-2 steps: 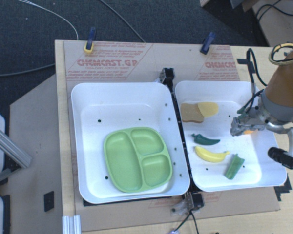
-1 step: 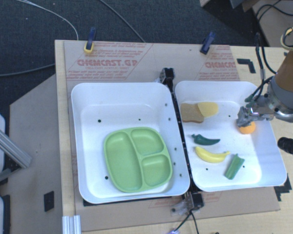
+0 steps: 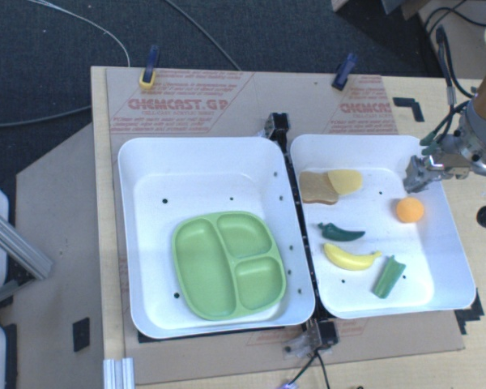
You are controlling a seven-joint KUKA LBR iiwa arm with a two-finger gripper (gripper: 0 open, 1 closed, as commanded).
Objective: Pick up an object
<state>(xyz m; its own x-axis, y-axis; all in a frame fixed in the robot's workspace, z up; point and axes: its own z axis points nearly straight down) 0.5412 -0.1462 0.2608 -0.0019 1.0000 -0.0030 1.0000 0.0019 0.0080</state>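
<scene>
Grey arm (image 3: 479, 136), seemingly metallic tool (image 3: 421, 171)

Lighting is bright and even from overhead; shadows are faint. The white bins (image 3: 138, 185) read slightly washed out. Focus is mildly soft throughout.

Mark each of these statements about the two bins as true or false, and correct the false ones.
1. The green divided plate lies in the left bin. True.
2. The orange ball sits in the left bin. False: it is in the right bin, just below the gripper.
3. The banana lies between the dark green pepper and the bin's near rim. True.
4. The gripper holds the banana. False: the banana lies on the bin floor, apart from the gripper.
5. The green plate has three compartments. True.
</scene>
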